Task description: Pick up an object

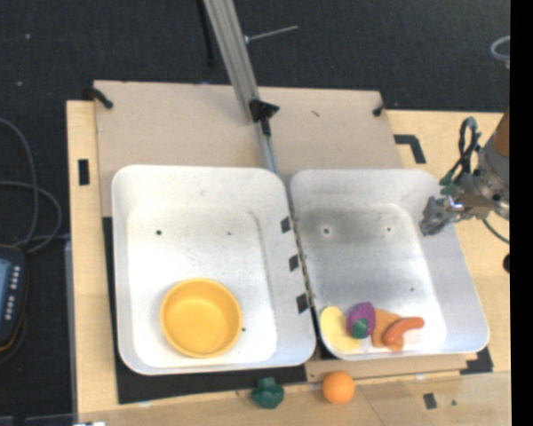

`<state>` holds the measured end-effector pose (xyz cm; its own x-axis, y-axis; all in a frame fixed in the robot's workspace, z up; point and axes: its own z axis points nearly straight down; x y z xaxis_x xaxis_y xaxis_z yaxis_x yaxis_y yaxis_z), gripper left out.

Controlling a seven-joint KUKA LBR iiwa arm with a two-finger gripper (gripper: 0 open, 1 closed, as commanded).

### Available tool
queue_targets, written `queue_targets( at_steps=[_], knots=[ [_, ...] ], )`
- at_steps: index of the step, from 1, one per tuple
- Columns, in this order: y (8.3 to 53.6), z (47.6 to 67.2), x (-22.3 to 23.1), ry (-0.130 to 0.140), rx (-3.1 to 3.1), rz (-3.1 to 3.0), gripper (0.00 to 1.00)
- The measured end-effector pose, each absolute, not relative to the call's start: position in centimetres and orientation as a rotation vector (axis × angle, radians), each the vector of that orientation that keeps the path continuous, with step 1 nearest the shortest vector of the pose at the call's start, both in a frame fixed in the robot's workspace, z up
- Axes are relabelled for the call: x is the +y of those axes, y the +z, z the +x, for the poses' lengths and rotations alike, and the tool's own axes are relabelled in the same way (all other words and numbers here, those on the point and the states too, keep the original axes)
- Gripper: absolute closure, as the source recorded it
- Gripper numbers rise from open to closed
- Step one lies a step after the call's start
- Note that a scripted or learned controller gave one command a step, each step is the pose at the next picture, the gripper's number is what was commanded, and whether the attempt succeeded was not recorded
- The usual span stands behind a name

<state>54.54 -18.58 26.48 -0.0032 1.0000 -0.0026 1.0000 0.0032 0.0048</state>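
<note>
Gripper (433,216) hangs over far right edge of right bin (444,278). Can't tell if open or closed. Nothing seen in it.

Toys bunched in right bin's near corner: purple toy (362,314), orange toy (401,328), pale yellow piece (331,325). Yellow bowl (201,317) in left bin (142,202).

Step, I think: reach just starting. Next: move to near corner, go down on one toy.

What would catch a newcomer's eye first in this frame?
Probably the yellow bowl, bright against the near part of the left bin. Next comes the cluster of small coloured toys packed into the near corner of the right bin. The gripper hangs at that bin's far right edge, apart from the toys.
</note>
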Motion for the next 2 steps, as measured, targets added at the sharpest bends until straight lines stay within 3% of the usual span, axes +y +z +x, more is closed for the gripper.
queue_targets(
  at_steps=[2],
  knots=[
    [25.5, 53.5, -8.9, 0.001, 2.228, 2.214, 1.0]
  ],
)
